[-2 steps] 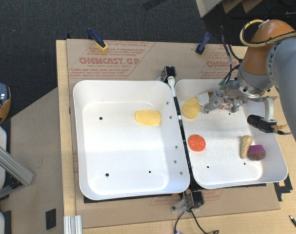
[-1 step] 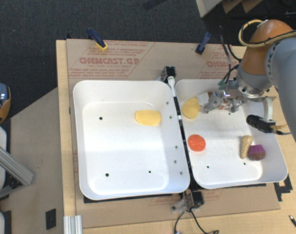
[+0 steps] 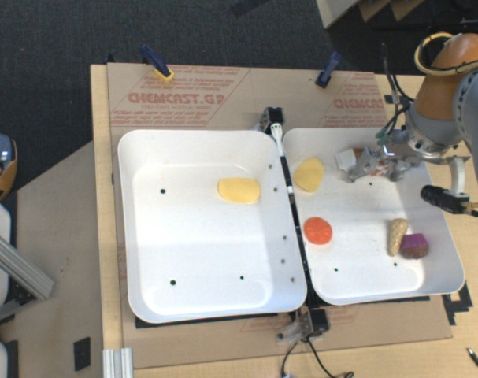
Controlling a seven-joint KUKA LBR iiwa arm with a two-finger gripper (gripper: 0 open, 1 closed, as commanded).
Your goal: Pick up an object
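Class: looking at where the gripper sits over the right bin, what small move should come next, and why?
Probably shift the gripper left toward the yellow piece and lower: it sits at the right bin's far side, with that piece nearest.

Cardboard-topped bench (image 3: 223, 93) bearing left bin (image 3: 144, 235), right bin (image 3: 443, 270).

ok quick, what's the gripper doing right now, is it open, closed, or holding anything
Gripper: over the back of the right bin; whether it is open, shut or holding something cannot be told from this view.
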